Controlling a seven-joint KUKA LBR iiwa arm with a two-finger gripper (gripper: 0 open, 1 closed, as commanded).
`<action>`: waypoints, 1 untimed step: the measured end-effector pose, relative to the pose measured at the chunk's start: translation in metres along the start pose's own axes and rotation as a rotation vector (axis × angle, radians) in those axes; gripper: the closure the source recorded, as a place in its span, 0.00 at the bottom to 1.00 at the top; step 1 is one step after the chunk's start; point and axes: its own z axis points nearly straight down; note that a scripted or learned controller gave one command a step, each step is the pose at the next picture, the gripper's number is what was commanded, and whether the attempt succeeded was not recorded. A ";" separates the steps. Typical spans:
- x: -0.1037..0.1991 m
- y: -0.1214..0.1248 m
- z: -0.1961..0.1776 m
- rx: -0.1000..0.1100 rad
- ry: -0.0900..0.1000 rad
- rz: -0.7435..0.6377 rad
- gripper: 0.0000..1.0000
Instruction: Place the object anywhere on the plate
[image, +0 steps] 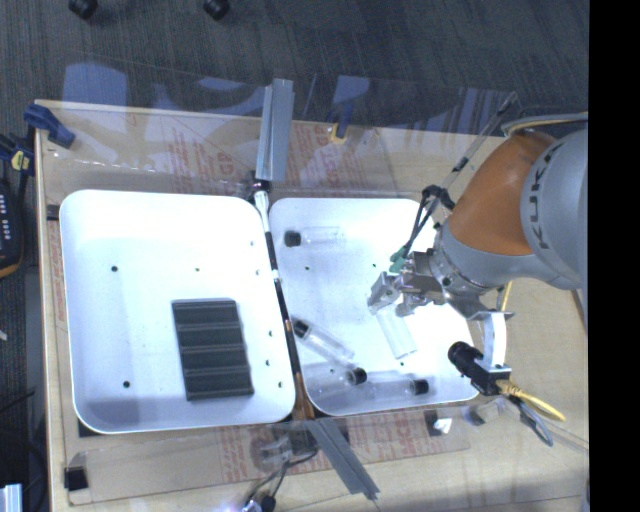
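Note:
A dark ribbed rectangular plate lies flat in the left bin, toward its front. Several clear tubes lie in the right bin. One clear tube lies just in front of my gripper, which hangs low over the right half of that bin. The tube's upper end reaches the fingertips, but the view does not show whether it is between them. Another tube with a dark cap lies at the bin's back left.
A tube lies slanted near the divider between the bins. Two more capped tubes lie along the right bin's front wall. A metal bar stands behind the divider. The grey and orange arm covers the bin's right edge.

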 end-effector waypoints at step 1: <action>0.100 0.013 0.022 0.004 0.003 0.010 1.00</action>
